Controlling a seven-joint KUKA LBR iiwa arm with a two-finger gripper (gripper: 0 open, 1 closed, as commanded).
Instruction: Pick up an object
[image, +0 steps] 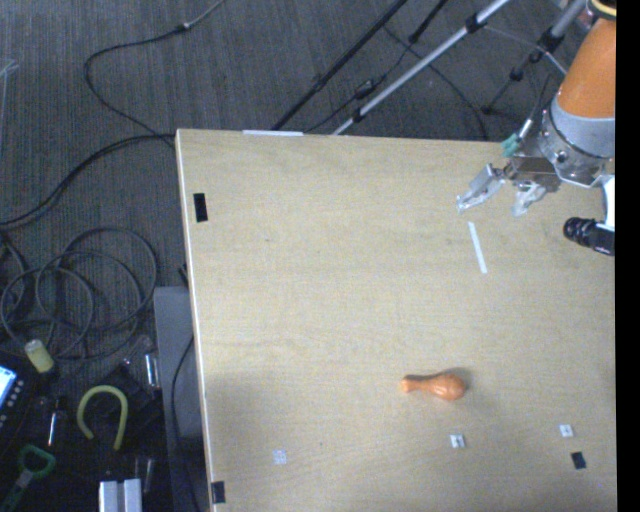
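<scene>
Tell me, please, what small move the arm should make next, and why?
Probably lower the claw toward the white stick just below it in the camera view: the open claw holds nothing, and the stick lies far closer than the orange pear-shaped object near the bench's front.

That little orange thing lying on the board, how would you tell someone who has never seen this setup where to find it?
Start with the big pale wooden board and look toward its lower right part. There lies the orange object, far below the gripper at the upper right. It is pear-shaped, with a round end and a thin neck, and it alone is orange; the white stick is thin and straight, and the nearby markers are small squares.
</scene>
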